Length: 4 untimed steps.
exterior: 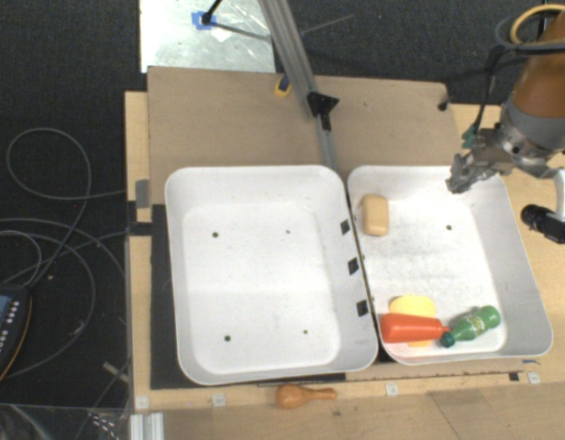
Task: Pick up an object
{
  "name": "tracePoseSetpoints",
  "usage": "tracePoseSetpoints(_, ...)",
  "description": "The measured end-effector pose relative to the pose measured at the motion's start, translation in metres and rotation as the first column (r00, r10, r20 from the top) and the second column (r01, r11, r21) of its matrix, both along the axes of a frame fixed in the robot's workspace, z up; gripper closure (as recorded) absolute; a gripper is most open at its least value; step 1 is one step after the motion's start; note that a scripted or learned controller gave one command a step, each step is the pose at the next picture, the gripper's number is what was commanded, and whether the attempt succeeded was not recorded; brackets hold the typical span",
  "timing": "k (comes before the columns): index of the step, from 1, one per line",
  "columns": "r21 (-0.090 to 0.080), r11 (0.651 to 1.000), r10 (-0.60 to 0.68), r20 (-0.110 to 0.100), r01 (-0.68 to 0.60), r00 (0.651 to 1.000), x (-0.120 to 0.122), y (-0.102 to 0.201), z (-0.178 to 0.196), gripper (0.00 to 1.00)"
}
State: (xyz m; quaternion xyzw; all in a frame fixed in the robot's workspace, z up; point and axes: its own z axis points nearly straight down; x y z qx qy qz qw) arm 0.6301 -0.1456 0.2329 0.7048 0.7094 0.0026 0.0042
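Observation:
The right bin (484, 246) holds a tan, rounded block (375, 215) near its back left corner. At its front lie a yellow piece (413, 306), an orange carrot-shaped toy (411, 328) and a small green bottle (471, 325), close together. My gripper (459, 178) hangs over the bin's back right corner, well away from all of them, with nothing seen between its fingers.
The left bin (260, 273) sits beside the right one. A tan pear-shaped toy (303, 394) lies on the bench in front of the bins. A slanted metal pole (296, 53) crosses above the bins' back edge. Cables lie on the floor at left.

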Motion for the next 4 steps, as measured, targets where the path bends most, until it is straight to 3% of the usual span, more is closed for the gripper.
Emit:
tracePoseSetpoints(1,0.001,1.000,0.000,-0.006,0.000,1.000,0.001,0.000,0.005,1.00)
tracePoseSetpoints(4,0.005,1.000,0.004,-0.008,-0.004,1.000,-0.013,0.163,0.021,1.00)
